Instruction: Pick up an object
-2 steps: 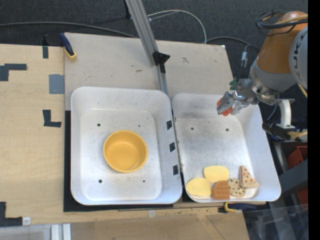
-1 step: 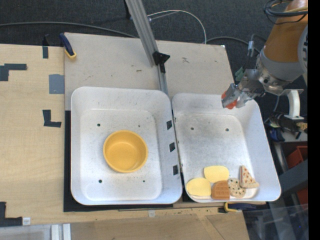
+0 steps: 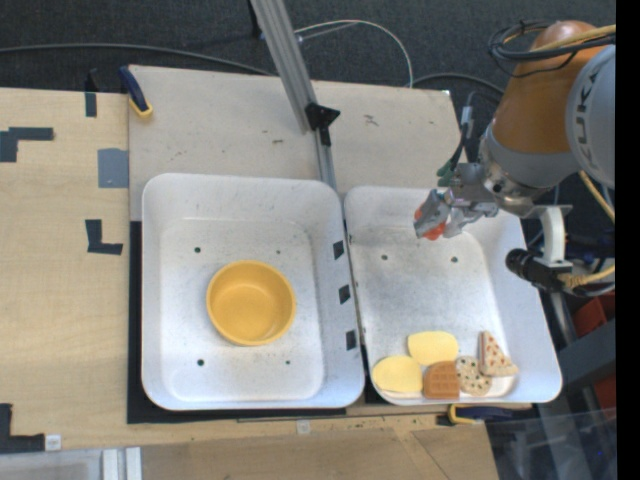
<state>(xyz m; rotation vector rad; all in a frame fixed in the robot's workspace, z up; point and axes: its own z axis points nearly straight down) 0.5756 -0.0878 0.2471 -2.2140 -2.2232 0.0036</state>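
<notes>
Over the right bin [image 3: 520,298], near its far edge, the gripper [image 3: 436,220] hangs from the grey-and-orange arm [image 3: 545,108]. A small red-orange patch sits at its tip; whether this is a held item or part of the tool cannot be told, nor how far the hand is open. Along this bin's near edge lie two yellow discs [image 3: 415,361], a brown biscuit [image 3: 441,380], a speckled round piece [image 3: 472,376] and a wedge [image 3: 493,356], clustered and touching. Left bin [image 3: 160,268]: one yellow bowl [image 3: 250,302], upright, near centre.
</notes>
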